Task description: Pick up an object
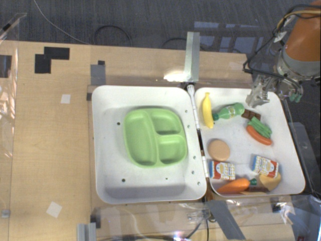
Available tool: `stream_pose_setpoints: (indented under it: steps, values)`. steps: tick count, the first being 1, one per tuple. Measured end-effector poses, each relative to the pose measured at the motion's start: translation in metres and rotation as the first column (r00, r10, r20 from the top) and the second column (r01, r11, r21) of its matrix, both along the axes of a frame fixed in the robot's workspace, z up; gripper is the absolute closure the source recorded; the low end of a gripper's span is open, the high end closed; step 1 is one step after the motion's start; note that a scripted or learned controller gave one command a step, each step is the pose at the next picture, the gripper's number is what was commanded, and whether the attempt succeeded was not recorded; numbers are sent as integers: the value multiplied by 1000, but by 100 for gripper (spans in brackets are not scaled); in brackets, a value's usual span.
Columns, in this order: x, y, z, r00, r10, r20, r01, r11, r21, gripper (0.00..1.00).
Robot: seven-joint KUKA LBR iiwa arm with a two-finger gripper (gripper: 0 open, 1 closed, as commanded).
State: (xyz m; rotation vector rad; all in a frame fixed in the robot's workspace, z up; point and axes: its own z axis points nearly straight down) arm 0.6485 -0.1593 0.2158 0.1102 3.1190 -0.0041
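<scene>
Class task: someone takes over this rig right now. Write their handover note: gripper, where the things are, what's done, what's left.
Gripper: over the right bin's top edge, holding nothing.
Right bin: banana, green bottle, carrots, cookie, two cartons.
Left bin: green tray.
Done: nothing picked.
Left: choose an object, grasp, lift.

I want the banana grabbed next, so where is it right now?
The banana lies in the right bin, against its left wall near the far corner, just left of the green bottle.
</scene>
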Motion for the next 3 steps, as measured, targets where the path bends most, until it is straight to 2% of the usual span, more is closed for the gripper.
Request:
stream_pose_setpoints:
  steps: [1,2,3]
  values:
    - [-31,-48,69,955,296,-7,-296,955,-6,100]
    - [7,-45,88,851,525,-9,-525,851,-5,100]
    - [23,-45,61,667,745,-12,-745,667,-5,100]
